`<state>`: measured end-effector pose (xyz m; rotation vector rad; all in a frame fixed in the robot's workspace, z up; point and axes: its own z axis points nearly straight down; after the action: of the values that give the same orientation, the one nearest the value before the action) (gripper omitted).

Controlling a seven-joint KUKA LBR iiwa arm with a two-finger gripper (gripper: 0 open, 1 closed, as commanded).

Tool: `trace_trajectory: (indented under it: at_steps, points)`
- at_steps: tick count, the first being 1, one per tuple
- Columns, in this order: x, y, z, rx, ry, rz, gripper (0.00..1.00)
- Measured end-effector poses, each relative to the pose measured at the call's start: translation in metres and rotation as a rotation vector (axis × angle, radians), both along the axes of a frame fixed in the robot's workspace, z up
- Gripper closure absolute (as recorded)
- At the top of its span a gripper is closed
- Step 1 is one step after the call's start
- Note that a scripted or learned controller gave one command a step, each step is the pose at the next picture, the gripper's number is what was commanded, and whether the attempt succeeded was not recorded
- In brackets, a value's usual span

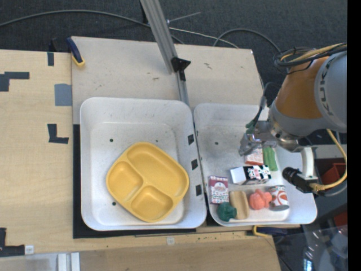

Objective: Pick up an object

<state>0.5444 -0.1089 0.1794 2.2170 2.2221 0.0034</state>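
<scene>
- The claw (251,143) hangs low in the right bin (225,123); whether it is spread or pinching anything, I cannot tell.
- Just beside it lie a green stick (271,158) and a black-and-white carton (257,173).
- Left of that bin, a yellow divided plate (148,180) lies in the other bin (90,151).

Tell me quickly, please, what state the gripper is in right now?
Gripper: low over the right bin, above the cluster of small objects; open or shut cannot be told.
</scene>
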Motion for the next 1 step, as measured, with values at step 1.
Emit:
trace_trajectory:
  at_steps: [1]
  points:
    - [-0.0003,-0.0024,0.0631,-0.001,-0.002,-0.001,1.00]
